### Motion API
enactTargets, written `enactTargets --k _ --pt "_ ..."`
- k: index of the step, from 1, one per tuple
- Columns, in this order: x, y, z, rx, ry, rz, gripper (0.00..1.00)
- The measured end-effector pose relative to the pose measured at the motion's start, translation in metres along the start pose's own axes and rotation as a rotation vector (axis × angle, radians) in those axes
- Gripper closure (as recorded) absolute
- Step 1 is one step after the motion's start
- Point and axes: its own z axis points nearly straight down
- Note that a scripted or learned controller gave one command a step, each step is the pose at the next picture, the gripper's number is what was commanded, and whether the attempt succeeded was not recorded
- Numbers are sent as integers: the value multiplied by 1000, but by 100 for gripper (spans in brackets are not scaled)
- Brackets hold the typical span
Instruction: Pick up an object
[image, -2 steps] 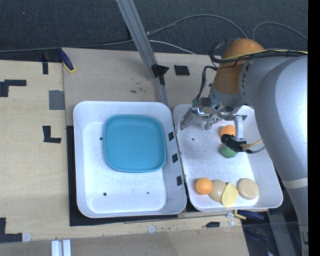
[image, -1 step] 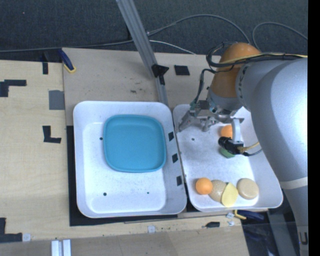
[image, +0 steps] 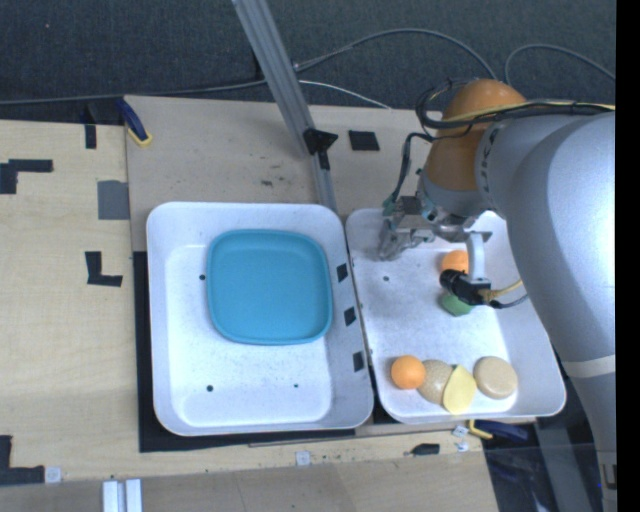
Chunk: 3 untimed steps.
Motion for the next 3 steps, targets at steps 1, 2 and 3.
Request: enactTargets --k 1,2,3 --pt "-4 -3 -44 -3 0 1 100" --pt "-3 -3 -107 -5 0 1 100" --pt "-3 -2 -160 -4 0 1 100"
